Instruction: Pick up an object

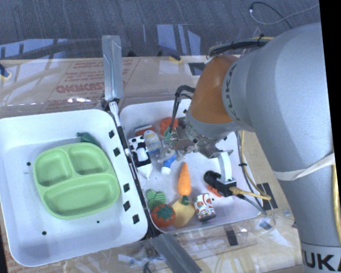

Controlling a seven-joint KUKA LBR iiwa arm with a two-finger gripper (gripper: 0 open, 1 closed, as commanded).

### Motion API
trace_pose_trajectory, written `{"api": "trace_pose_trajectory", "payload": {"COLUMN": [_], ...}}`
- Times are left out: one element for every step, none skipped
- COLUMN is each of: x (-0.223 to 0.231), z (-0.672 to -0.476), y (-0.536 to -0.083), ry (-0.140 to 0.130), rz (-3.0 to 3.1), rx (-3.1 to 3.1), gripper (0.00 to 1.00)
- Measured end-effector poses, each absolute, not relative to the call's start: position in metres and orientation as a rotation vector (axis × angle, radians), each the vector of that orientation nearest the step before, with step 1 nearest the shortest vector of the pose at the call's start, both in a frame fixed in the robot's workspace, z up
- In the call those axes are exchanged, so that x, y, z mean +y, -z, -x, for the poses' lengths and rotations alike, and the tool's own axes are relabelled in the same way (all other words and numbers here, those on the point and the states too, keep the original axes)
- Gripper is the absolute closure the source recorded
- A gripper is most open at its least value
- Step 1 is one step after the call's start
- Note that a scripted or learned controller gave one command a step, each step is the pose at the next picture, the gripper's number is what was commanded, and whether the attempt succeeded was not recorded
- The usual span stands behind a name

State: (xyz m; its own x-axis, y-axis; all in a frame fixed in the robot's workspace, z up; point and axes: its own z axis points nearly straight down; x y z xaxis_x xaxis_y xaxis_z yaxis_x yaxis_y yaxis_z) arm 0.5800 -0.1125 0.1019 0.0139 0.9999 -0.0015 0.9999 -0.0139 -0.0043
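The step in hand is judged to be the reach. The pincer point(172, 143) is seen low over the right bin point(241, 207), at about 10 o'clock from that bin's middle, and nothing is seen held in it. Whether it is spread or pressed together cannot be told, since its tip is lost among the clutter.

The things that could be picked are all found in the right bin. A bottle point(152, 144) stands just at 9 o'clock of the pincer and a blue piece point(167, 161) lies just at 7 o'clock. A carrot point(183, 180) is laid near at 5 o'clock. A tomato point(163, 214) and a can point(205, 207) are set along the bin's 6 o'clock edge, well apart from the pincer. The left bin point(24, 239) is taken up by a green plate point(75, 179).

For the next move, one thing must be singled out, most likely the bottle or the blue piece. A clean descent is called for, because the neighbours are packed close and could be nudged or caught too. Only then are a firm close and a straight lift needed.
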Motion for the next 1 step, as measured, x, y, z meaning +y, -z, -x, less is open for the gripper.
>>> {"api": "trace_pose_trajectory", "payload": {"x": [-0.0535], "z": [-0.6576], "y": [-0.2468], "ry": [0.003], "rz": [2.264], "rx": [-2.182], "gripper": [1.00]}}
